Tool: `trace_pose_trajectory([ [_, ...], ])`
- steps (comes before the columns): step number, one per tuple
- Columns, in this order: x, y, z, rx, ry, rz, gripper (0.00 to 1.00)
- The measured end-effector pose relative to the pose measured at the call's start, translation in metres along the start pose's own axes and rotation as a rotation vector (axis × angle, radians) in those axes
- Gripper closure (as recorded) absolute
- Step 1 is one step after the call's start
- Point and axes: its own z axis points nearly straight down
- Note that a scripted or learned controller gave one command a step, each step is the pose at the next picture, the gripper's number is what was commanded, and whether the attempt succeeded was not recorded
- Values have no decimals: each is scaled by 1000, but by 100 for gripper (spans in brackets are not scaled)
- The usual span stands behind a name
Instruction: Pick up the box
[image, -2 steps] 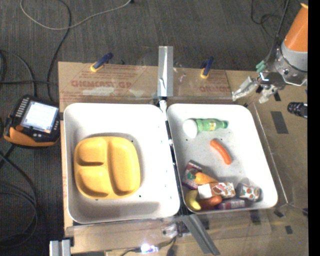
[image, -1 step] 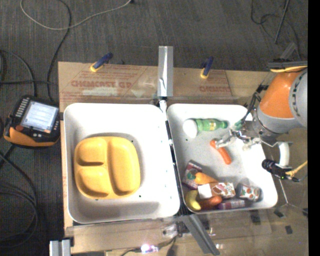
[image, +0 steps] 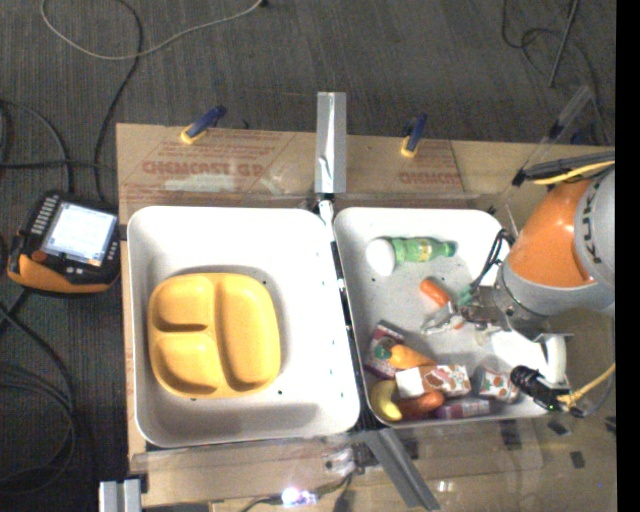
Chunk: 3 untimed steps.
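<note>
The box (image: 447, 379), a small red and white carton, lies near the front of the right bin (image: 470, 222) among other items. A second small carton (image: 494, 384) sits just right of it, and a white cube (image: 410, 381) just left. My gripper (image: 447, 314) hangs over the middle of the right bin, behind the box and apart from it. It is open, with nothing between its fingers. An orange carrot-like piece (image: 434, 291) lies just behind the gripper.
A green bottle (image: 412, 250) lies at the back of the right bin. A pouch (image: 384, 351), a banana (image: 385, 401), and red and purple items crowd the front. The left bin (image: 150, 230) holds a yellow divided tray (image: 214, 333). A pendant (image: 68, 243) rests left of the bench.
</note>
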Motion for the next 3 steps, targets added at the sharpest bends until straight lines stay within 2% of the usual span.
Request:
trace_pose_trajectory([
  [1, 2, 0, -8, 1, 4, -1, 100],
  [2, 2, 0, -8, 1, 4, -1, 0],
  [3, -26, -28, 5, -23, 5, 18, 0],
])
